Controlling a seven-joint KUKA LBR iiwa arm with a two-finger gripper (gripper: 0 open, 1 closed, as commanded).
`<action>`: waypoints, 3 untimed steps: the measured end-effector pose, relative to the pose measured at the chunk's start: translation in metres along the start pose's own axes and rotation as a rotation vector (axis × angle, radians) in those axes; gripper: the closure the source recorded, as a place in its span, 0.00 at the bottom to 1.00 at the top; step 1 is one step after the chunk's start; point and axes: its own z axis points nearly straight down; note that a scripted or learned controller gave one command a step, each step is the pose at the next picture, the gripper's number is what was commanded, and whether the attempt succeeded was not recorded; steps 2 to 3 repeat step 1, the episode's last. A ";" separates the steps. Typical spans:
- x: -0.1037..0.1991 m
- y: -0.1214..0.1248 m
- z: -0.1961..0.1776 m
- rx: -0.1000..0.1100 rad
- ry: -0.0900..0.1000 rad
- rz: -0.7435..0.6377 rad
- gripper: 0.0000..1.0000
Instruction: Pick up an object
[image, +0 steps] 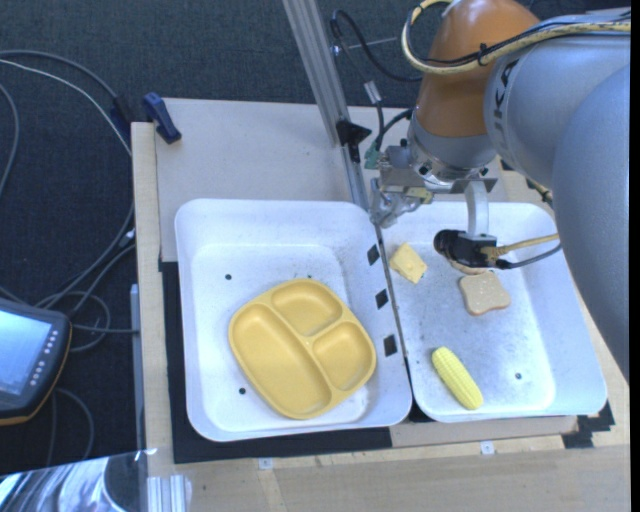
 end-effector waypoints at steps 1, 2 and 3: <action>0.062 0.018 0.002 0.001 0.000 0.000 1.00; 0.062 0.018 0.002 0.001 0.000 0.000 1.00; 0.062 0.018 0.002 0.001 0.000 0.000 1.00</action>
